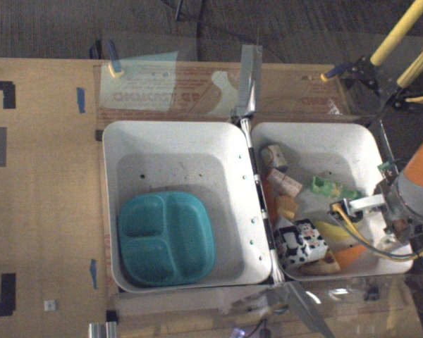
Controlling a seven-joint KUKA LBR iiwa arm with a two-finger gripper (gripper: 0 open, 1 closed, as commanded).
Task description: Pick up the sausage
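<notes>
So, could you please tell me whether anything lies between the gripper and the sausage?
Yes: a green toy lies on the bin floor between the gripper and the sausage, roughly on the straight line across.

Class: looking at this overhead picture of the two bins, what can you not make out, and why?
Camera view throughout.
1. Arm: cut off by the right edge.
2. Right bin: lower right corner hidden under the arm.
3. Pinkish roll: too small and blurred to confirm it is the sausage.
</notes>
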